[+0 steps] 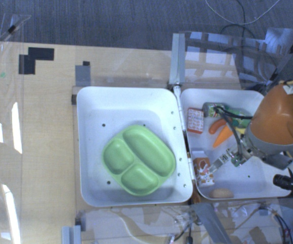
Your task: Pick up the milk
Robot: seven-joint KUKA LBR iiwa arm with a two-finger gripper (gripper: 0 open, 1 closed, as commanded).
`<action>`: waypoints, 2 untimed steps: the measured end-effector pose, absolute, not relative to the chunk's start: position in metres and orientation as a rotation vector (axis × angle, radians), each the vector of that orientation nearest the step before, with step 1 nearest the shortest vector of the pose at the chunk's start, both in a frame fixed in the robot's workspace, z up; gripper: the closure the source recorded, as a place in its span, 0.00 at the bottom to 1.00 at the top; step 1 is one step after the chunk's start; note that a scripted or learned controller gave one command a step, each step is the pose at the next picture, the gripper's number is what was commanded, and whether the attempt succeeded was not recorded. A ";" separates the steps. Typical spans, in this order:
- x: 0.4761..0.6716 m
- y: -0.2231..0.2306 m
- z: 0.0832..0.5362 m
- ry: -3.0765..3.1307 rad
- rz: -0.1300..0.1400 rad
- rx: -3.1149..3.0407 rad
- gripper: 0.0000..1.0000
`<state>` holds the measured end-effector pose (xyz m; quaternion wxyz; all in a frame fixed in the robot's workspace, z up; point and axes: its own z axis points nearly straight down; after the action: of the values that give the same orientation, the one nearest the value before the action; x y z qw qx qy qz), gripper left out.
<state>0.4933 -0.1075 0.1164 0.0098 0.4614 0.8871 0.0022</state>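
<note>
now, look at the right bin: your pincer sits low over its left part, the slim fingers pointing down and to the left in the camera view, with the grey arm and its orange band behind it to the right; the fingertips look close together, right at the upper edge of the small carton i take to be the milk; whether they have closed on it you cannot tell from this slant, so do not count it as held.

the milk lies flat against the bin's left wall, just below and to the left of the fingertips, touching or nearly so; its long axis runs roughly up and down the view, a little tilted, crossing the line of the fingers at an angle; that is what the coming grasp turns on, in my judgement: the fingers need to straddle its narrow width, not its length.

it looks like a small box, red-brown at the upper end and white with small print toward the lower end; a second reddish carton lies farther up the same wall, well apart; an orange carrot-like piece lies between it and the arm; a tan lump sits near the bin's lower edge; the left bin holds a green divided plate.
</note>
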 end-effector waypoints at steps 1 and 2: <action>0.600 -0.103 0.109 2.787 -0.001 1.406 0.00; 0.600 -0.099 0.112 2.692 -0.011 1.599 0.00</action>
<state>0.5999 -0.0990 0.1122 0.0052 0.5108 0.8597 -0.0034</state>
